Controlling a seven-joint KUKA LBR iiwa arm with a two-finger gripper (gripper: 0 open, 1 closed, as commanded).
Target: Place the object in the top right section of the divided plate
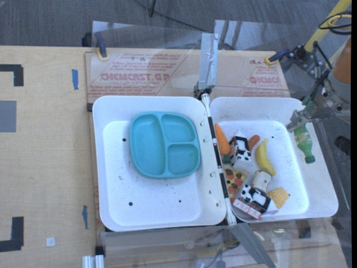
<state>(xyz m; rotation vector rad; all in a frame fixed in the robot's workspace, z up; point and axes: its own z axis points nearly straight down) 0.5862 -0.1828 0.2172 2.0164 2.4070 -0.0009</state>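
The gripper (302, 118) sits at the right rim of the right bin (318, 202), right of frame centre, with a green bottle (304, 144) hanging just below it; I cannot tell whether it is clamped on it. The teal divided plate (165, 144) lies in the left bin (111, 194), sections bare. A loose hold could drop the bottle mid-carry across the divider, or land it in the wrong section.

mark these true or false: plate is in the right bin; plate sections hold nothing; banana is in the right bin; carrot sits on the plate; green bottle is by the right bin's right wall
1. The teal divided plate is in the right bin. False: it lies in the left bin.
2. The plate's sections hold nothing. True.
3. The banana is in the right bin. True.
4. The carrot sits on the plate. False: it lies in the right bin.
5. The green bottle is by the right bin's right wall. True.
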